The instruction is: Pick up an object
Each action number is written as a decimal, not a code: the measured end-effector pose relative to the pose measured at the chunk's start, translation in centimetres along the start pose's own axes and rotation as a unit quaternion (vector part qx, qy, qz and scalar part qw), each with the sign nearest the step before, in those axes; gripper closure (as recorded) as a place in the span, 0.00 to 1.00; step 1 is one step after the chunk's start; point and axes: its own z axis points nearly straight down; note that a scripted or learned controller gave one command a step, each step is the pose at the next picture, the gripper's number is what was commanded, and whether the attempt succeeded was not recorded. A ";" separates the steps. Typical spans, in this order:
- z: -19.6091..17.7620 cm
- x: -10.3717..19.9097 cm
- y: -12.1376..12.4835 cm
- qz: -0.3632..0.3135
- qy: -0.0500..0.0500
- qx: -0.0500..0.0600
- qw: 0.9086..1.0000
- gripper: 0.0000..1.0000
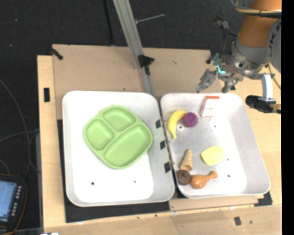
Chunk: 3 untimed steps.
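My claw (217, 83) hangs open, empty, above right bin's (255, 146) back rim; approach step. Next: descend onto small white box (209, 106).

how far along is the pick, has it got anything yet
Nothing looks done yet. The hand hovers above the far rim of the right bin, fingers spread with nothing between them. The box, banana, purple ball and other items all lie in the bin. Descending, grasping and lifting remain.
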 end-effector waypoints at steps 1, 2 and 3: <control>6.2 0.1 0.3 0.000 0.000 0.002 1.000 0.00; 10.5 -0.2 0.4 0.001 0.000 0.002 1.000 0.00; 14.7 -0.7 0.2 0.002 -0.001 0.009 1.000 0.00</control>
